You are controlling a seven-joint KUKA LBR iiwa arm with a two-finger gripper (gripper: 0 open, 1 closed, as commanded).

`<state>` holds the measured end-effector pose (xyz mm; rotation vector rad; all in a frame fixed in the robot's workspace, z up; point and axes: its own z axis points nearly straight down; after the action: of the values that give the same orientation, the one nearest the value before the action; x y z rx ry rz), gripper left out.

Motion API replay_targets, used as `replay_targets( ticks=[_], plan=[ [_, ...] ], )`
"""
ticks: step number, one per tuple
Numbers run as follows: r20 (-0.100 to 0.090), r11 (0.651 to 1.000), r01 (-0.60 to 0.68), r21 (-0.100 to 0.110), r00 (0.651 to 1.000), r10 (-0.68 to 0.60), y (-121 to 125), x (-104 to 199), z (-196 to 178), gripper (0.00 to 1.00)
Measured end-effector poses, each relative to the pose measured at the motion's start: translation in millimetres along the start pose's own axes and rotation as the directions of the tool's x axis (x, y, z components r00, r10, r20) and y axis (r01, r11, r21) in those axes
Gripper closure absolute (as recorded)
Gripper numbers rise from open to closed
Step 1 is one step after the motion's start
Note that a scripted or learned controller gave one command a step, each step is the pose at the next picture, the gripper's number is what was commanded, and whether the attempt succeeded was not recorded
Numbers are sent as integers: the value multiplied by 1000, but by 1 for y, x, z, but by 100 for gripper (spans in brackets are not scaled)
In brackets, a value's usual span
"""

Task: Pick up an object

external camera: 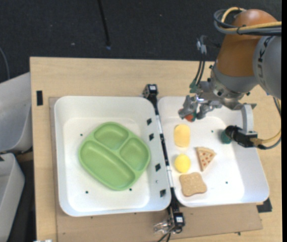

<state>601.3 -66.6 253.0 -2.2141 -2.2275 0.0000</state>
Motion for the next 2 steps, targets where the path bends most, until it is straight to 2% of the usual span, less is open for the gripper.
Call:
replay_targets(
  ticks=[2],
  plan=[
    [-1,1000,1,0,1000,-1,-23,102,23,100]
  ],
)
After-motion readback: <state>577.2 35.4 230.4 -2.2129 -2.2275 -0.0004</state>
